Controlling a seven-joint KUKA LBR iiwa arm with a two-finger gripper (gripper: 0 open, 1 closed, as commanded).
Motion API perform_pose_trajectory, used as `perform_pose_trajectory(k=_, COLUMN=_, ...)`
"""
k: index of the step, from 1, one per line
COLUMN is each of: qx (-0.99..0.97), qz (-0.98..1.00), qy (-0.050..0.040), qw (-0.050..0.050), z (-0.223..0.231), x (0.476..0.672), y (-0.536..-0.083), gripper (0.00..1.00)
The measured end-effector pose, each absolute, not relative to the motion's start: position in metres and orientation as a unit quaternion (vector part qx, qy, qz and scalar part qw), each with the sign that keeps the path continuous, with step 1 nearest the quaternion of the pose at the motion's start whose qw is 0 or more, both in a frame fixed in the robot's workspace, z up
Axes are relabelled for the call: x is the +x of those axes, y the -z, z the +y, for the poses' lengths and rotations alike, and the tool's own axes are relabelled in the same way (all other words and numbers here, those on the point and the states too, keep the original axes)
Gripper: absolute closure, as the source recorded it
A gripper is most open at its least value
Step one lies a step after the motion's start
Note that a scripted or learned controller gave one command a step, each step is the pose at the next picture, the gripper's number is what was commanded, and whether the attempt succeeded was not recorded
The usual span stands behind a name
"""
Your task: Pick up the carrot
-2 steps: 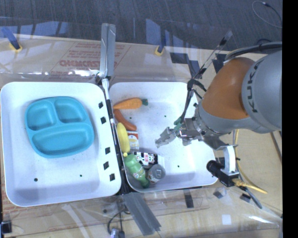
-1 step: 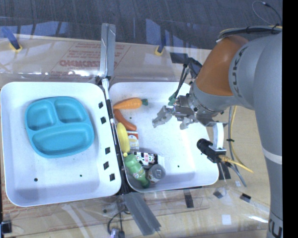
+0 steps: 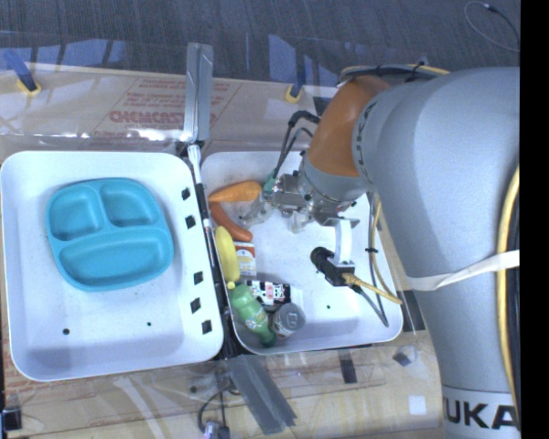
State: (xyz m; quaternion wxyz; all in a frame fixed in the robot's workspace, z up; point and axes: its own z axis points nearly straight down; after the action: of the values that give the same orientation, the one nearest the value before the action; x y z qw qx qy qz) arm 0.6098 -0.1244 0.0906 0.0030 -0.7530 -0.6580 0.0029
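While the grey arm reaches over the right bin (image 3: 384, 323), its gripper (image 3: 276, 193) hangs near that bin's far left corner, just beside the carrot (image 3: 235, 191). A blue divided plate (image 3: 110, 233) sits in the left bin (image 3: 23, 337).

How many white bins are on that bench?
2. The left bin holds a blue plate; the right bin holds the carrot and other food.

tool (image 3: 276, 193) beside carrot (image 3: 236, 191) | right bin (image 3: 371, 327) | blue plate (image 3: 110, 232) left
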Motion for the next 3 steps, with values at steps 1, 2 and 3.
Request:
perform_pose_trajectory(k=1, qx=-0.735, qz=-0.678, qy=-0.0028, qw=0.004, z=-0.115, x=0.656, y=-0.089, gripper=0.00)
perform_pose_trajectory(k=2, qx=-0.733, qz=-0.680, qy=-0.0023, qw=0.002, z=-0.053, x=0.657, y=-0.189, gripper=0.00)
perform_pose_trajectory(k=3, qx=-0.719, qz=-0.695, qy=-0.0023, qw=0.002, z=-0.076, x=0.656, y=-0.189, gripper=0.00)
